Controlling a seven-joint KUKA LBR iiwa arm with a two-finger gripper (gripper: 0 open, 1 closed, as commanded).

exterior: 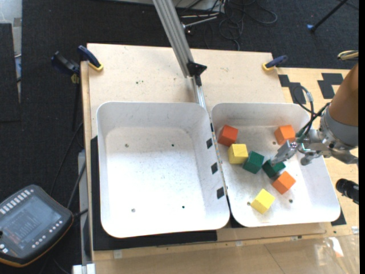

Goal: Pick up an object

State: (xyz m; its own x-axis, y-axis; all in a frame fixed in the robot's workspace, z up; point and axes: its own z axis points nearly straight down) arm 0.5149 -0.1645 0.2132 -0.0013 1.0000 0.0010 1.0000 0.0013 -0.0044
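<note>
Gripper down among the blocks in the right bin, nothing lifted yet.

The gripper [280, 160] sits low in the right bin [319, 210], its tip touching or just above a dark green block [274, 168]; whether it is spread, pressed together or pinching that block I cannot tell, as the tip blurs into the block. In my judgement the pick is at the grasp stage: all 7 blocks lie on the bin floor, including a second green block [254, 162], 2 yellow blocks [238, 153] and 3 orange blocks [228, 135]. The lift remains. The left bin [108, 147] rests on the counter [142, 73]. The arm [345, 116] is cut off at the right edge.
</note>
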